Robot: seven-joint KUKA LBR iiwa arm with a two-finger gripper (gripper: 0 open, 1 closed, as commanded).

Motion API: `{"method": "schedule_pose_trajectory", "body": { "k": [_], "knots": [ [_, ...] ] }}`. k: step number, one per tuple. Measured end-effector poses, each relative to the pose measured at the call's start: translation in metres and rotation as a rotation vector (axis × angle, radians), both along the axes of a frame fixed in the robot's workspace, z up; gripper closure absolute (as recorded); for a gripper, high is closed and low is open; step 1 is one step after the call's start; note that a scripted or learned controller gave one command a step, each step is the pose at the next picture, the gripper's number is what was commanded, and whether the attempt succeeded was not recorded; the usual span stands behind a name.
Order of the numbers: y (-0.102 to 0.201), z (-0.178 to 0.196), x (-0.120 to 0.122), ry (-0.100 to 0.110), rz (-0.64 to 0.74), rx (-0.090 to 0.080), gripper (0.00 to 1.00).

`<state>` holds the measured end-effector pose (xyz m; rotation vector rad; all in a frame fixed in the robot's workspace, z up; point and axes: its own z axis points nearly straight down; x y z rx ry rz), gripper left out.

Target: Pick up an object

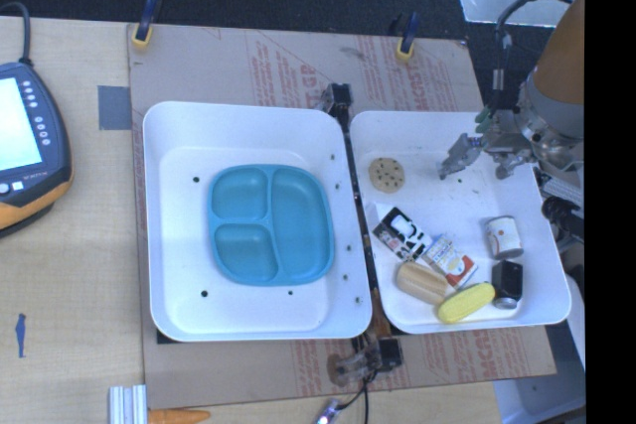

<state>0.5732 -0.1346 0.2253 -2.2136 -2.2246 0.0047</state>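
white right bin (556,313), tool (481,163) over bare upper part, objects crowd lower edge

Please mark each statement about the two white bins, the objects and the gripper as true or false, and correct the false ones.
1. The blue divided plate lies in the left bin. True.
2. The cookie lies on the blue plate. False: it lies in the right bin, near its left wall.
3. The gripper is over the right bin. True.
4. The gripper holds the yellow banana-shaped toy. False: that toy lies near the right bin's front edge, far from the gripper.
5. The small can stands in the left bin. False: it is in the right bin, above a black object.
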Motion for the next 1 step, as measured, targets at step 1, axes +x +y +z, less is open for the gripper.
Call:
{"method": "schedule_pose_trajectory", "body": {
  "k": [1],
  "knots": [
    [-0.0397, -0.0241, -0.0308, 0.000, 0.000, -0.002, 0.00]
  ]
}}
